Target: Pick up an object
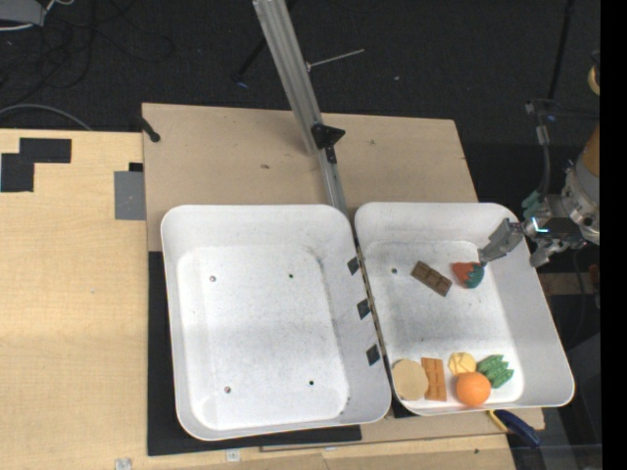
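My gripper [511,255] hangs over the right bin's [446,225] far right rim, open, with nothing between its fingers. One grey finger [498,242] slants down into the bin, and its tip is right beside a small red and teal object [468,274]; I cannot tell whether they touch. A brown flat block [430,278] lies just left of that object. Along the bin's near edge sit a beige round piece [409,379], a brown-orange bar [433,378], a small yellow item [461,362], an orange ball [473,390] and a green item [496,370].
The left bin [260,321] adjoins the right one, joined by black clips [363,307]. A slanted aluminium rail [294,76] rises behind the bins. Both bins rest on a wooden board [245,160].
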Controlling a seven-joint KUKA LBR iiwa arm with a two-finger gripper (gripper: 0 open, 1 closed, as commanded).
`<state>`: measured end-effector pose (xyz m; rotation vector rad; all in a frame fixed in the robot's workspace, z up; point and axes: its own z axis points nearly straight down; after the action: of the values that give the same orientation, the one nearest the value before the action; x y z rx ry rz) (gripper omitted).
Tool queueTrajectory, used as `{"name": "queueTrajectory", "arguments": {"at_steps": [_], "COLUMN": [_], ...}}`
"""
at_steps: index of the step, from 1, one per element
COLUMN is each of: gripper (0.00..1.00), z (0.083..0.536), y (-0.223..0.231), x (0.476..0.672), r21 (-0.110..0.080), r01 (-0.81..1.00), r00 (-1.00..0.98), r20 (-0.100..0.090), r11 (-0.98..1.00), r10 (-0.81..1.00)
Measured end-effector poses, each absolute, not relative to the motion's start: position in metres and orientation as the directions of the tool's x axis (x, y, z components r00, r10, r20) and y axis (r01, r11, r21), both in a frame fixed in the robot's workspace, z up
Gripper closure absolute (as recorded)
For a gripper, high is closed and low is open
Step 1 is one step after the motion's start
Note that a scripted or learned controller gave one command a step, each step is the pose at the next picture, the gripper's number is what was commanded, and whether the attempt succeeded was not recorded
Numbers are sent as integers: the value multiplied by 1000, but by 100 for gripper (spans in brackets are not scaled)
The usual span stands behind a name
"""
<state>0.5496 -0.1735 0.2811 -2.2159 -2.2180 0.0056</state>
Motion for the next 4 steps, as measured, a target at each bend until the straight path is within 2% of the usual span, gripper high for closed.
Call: {"name": "queueTrajectory", "arguments": {"at_steps": [1,4], "gripper": [0,0], "z": [283,126], "y": [-174,-160], "x": [550,572], "r21": [-2,-8], "r01": [1000,1000], "r00": [0,-1], "r20": [1,3], "r11": [0,1], "r10": [1000,1000]}}
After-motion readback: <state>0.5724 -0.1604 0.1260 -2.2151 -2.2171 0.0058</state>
